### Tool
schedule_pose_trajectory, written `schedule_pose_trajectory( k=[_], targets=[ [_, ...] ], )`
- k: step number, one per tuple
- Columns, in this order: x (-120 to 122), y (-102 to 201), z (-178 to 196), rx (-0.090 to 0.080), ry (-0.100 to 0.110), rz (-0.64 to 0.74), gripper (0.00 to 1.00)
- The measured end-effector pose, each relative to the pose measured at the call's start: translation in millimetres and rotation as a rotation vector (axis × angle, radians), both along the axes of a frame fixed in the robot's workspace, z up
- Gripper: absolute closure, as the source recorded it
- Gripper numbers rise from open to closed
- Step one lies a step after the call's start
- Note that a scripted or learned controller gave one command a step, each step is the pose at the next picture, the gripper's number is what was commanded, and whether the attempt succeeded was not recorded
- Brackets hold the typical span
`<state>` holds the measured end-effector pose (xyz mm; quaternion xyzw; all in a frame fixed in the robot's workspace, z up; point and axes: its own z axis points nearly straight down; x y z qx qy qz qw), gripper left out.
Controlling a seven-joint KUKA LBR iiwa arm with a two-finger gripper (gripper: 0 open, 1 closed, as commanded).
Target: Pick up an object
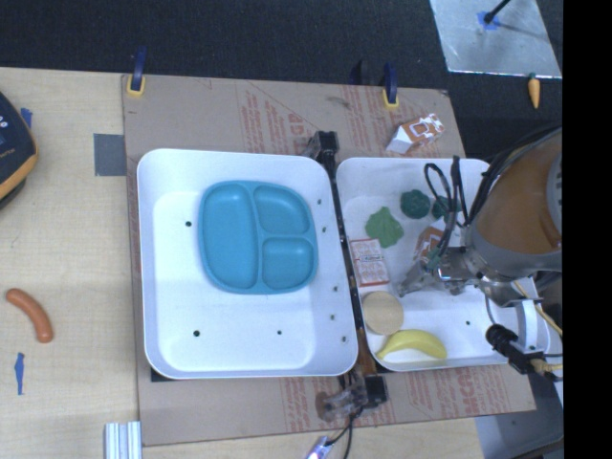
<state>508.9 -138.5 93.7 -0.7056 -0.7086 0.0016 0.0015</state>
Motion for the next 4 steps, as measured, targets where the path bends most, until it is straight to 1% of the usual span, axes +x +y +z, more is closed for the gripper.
schedule_pose_trajectory(
  k=[1, 2, 3, 4],
  targets=[
    [61.7, 7.7, 1.1, -0.001, -0.002, 0.001, 0.00],
    [121.1, 32.8, -1.5, 0.000, -0.003, -0.001, 0.00],
    [147.6, 34.9, -1.1, 0.001, -0.002, 0.000, 0.00],
    [147.4, 0.3, -1.3, 0.000, -0.003, -0.002, 0.00]
  ],
)
